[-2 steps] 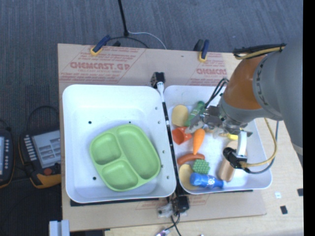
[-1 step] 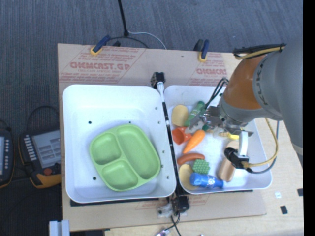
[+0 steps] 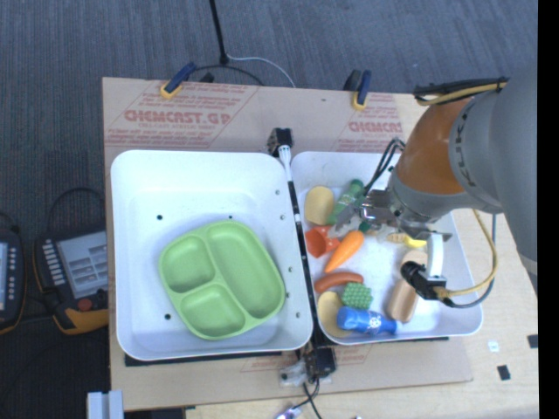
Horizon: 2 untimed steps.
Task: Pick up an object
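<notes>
In the camera view the arm (image 3: pixel 463 160) reaches in from the right and hangs low over the right bin (image 3: pixel 463 321), its gripper (image 3: pixel 371 209) down among the toy food near the bin's upper left, just beside the green vegetable (image 3: pixel 351 197) and the yellow piece (image 3: pixel 320 204); the wrist hides the tips, so I cannot tell how they are set or whether anything sits between them. The likeliest target is the carrot (image 3: pixel 344 250), which lies just below and slightly left of the gripper, its long axis running diagonally from upper right to lower left toward the orange piece (image 3: pixel 316 241). The left bin (image 3: pixel 140 182) holds the green divided plate (image 3: pixel 222 278), well apart from the gripper.
</notes>
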Each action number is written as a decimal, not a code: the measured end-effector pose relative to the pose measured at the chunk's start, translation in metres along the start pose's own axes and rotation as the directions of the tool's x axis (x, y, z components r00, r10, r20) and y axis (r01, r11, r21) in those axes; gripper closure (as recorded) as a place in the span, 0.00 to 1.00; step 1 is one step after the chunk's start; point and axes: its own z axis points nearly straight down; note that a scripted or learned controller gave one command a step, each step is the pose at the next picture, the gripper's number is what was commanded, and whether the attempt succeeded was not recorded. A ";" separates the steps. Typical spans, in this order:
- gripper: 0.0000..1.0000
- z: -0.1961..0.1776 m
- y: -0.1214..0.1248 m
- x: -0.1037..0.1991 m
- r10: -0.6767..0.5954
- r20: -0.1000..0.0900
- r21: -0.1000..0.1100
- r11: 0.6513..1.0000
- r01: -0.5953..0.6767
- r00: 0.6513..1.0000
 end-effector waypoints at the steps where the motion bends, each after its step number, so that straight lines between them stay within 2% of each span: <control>1: 0.00 0.000 0.000 0.000 0.013 -0.001 0.002 1.000 -0.013 1.000; 2: 0.00 0.000 0.000 0.000 0.009 -0.001 0.002 1.000 -0.009 1.000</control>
